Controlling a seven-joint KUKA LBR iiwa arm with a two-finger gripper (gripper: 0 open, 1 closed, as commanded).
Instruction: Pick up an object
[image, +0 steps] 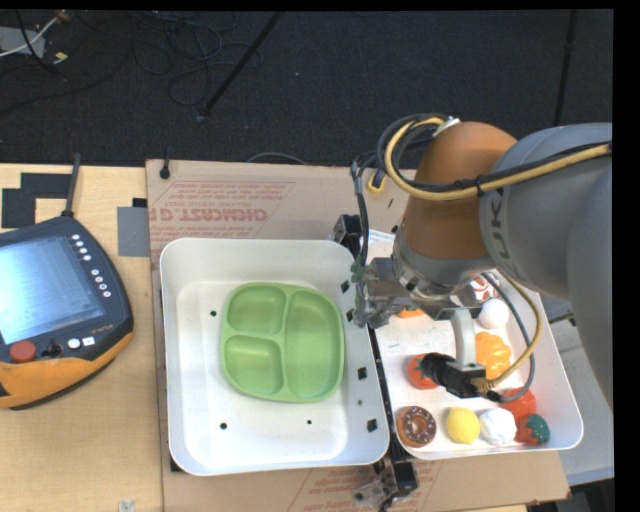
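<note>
We see small toy foods crowded along the near edge of the right bin (500, 449): a doughnut (415, 424) in the near-left corner, a yellow ball (462, 424) just beside it, then a white lump (497, 425) and a red-and-green piece (530, 424) towards the near-right corner. An orange piece (492, 352) and a white egg (493, 314) sit further back, partly under the arm (540, 220).

We judge all of these light, hard and smooth, so rounded ones may squirt out of a pinch. The doughnut looks the safest choice, flat and stable, best taken across its outer rim.

The gripper (366, 298) hangs at the right bin's left edge, close to the wall it shares with the left bin (200, 420). We cannot tell whether it is spread or pressed together, and we see nothing held in it.

The bins are glossy white plastic on a printed cardboard sheet (220, 205). A green divided plate (283, 342) fills the middle of the left bin. A control pendant (60, 300) lies on the bench's left side, and dark floor with cables (120, 50) lies behind.
</note>
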